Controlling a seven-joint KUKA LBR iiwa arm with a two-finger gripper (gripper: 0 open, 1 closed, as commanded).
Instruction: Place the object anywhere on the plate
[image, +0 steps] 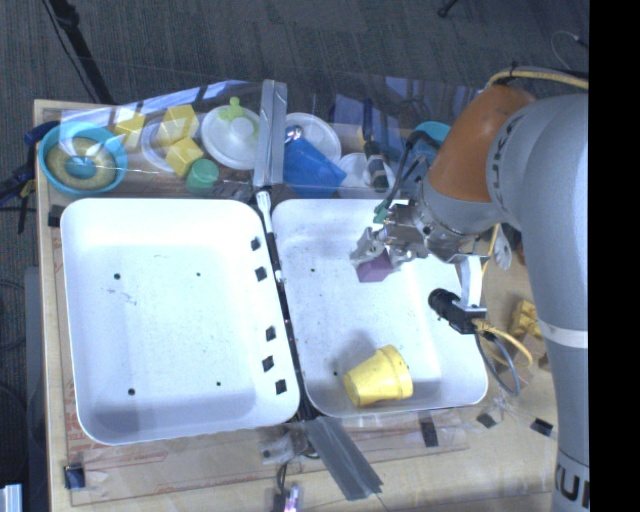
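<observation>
A small purple object (375, 268) is in the upper middle of the right bin (440, 385). My gripper (383, 247) is directly over it and hides its top, so I cannot tell whether they touch. A yellow cup (378, 377) lies on its side near the right bin's front wall, well apart from the gripper. The grey arm with its orange band (480, 130) reaches in from the right.
The left bin (100, 225) stands beside the right one, with a black-tabbed divider (270, 300) between them. Behind the bins lie white dishes (232, 138), a blue bowl (82, 160), yellow blocks (180, 140) and a blue container (312, 168). Cables (505, 345) lie right of the right bin.
</observation>
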